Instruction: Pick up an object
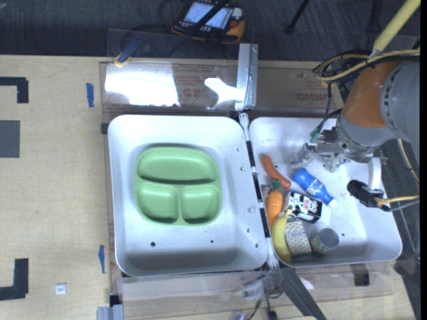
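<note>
Hovering gripper [325, 153] above blue bottle [312, 185] (label print unreadable).

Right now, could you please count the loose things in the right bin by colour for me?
Orange: 2, a carrot and another carrot
Yellow: 1, a banana
Blue: 1, a bottle
Black and white: 1, a small packet
Grey-green: 1, a can
Patterned tan: 1, a packet
Total: 7
</note>
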